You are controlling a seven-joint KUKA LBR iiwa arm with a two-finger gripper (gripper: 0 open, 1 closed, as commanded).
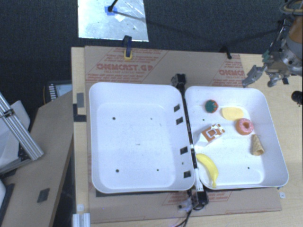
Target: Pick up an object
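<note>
two shallow white bins sit side by side on the bench, which is covered by a brown printed sheet. the left bin has only its bare floor showing. the right bin holds six small things. near its far wall lies a round green and red piece, and just beside it, toward the right, a pale yellow flat piece. a pink doughnut lies just in front of the yellow piece, close to touching it. an ice-cream cone lies on its side in front of the doughnut. near the middle of the bin sits a small orange and white block. a banana lies at the near left corner, along the wall that the two bins share.

the gripper hangs above the far right corner of the right bin, over the bench edge and well apart from all the things. its jaws stand spread wide, two grey fingers splayed apart, with nothing between them.
</note>
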